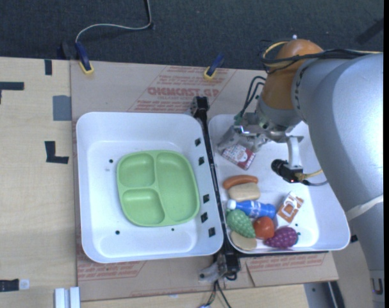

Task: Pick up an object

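Note:
My gripper [244, 135] hangs low over the far left part of the right bin [323, 218], under the orange band of the arm. Right below it, seemingly touching its tip, lies a red and white packet [238, 154]. Nearer the front of the same bin lie a hot dog [241, 183], a blue bottle [255, 208], a small orange and white carton [290, 207], a green bumpy piece [240, 223], a red tomato [263, 226] and purple grapes [282, 237].
The left bin [91, 128] holds a green divided plate [157, 188]. A black divider [207, 165] runs between the bins. The bulky grey arm [348, 127] covers the right side of the right bin. Cables trail by the wrist.

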Action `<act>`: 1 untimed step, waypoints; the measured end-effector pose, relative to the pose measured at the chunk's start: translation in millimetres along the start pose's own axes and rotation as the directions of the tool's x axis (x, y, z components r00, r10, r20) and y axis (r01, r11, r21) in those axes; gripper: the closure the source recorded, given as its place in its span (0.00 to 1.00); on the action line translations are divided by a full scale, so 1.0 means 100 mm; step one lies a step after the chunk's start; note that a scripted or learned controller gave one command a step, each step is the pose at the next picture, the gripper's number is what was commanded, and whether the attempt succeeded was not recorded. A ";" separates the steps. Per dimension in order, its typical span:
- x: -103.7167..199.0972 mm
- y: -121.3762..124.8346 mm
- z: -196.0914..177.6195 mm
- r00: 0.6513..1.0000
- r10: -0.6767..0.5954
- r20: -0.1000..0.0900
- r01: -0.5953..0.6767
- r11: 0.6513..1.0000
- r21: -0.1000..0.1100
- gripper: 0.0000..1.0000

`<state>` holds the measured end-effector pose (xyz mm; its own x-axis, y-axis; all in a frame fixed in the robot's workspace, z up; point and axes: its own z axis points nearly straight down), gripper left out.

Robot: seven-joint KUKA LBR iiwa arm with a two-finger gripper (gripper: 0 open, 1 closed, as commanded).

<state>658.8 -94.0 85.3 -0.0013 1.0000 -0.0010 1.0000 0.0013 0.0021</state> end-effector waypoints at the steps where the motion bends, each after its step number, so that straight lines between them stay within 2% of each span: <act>1: 0.00 0.00 -0.10 1.000 0.000 0.002 0.000 1.000 0.000 1.00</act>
<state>658.9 -94.3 95.7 -0.0016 1.0000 -0.0027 1.0000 0.0016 0.0022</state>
